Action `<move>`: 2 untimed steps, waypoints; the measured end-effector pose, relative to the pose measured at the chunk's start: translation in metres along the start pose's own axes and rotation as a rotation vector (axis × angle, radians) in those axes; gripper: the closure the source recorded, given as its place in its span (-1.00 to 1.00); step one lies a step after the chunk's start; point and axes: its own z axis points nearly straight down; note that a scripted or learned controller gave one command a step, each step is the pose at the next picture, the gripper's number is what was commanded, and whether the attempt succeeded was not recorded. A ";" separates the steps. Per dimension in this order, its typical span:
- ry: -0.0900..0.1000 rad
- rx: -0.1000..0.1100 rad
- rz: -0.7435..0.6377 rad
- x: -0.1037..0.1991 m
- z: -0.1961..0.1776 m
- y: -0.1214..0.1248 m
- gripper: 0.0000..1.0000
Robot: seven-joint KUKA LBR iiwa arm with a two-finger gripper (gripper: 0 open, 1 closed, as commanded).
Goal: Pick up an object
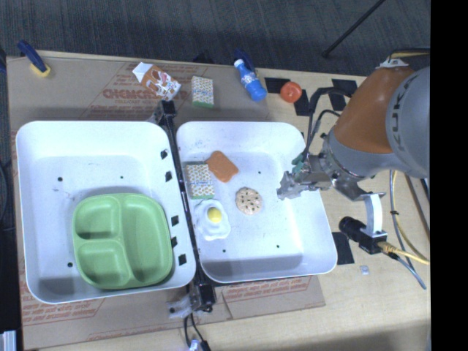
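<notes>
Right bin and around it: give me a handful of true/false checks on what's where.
1. The green tray lies in the left bin. True.
2. The fried egg sits in the right bin. True.
3. The cookie lies outside both bins. False: it is in the right bin, right of the egg.
4. The blue bottle lies in the right bin. False: it lies on the bench behind it.
5. The gripper is over the left bin. False: it is over the right bin's right side.
</notes>
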 end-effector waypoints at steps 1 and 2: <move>0.001 0.000 -0.001 0.024 -0.013 -0.042 1.00; 0.001 -0.001 -0.003 0.047 -0.009 -0.041 1.00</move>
